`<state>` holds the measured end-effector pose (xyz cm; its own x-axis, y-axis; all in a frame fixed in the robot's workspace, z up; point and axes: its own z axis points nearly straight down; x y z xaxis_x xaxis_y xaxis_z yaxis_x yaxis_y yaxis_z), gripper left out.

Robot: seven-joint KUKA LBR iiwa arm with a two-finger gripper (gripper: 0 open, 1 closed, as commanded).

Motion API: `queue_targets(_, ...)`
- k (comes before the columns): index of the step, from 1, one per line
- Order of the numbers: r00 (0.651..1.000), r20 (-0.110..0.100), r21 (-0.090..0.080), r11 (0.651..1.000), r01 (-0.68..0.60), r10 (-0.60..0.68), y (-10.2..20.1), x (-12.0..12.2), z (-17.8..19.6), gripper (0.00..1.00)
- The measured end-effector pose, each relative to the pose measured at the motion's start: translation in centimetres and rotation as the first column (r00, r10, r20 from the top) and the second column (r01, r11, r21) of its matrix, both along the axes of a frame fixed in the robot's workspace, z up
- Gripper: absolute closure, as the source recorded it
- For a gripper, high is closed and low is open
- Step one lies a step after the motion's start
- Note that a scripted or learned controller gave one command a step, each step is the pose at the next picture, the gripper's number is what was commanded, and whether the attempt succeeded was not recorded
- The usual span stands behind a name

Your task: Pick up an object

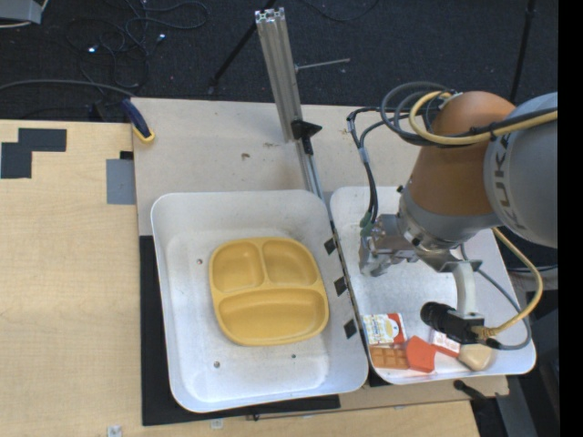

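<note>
Right bin [405, 294], near edge: red-white carton [383, 328], orange block [421, 355] and cream lump [475, 358], close together. Left bin [182, 262]: yellow plate [269, 289], centred. Further back, end effector [373, 260] low over right bin's left side; opening cannot be told.

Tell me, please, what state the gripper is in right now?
Gripper: open or closed cannot be told from this view; it is over the left part of the right bin.
</note>
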<state>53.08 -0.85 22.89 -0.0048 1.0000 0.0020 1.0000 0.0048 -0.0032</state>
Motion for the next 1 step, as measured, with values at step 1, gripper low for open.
queue_targets(1,1.0,0.0,-0.001,1.0,0.001,-0.001,4.36,-0.31,0.25,1.0)
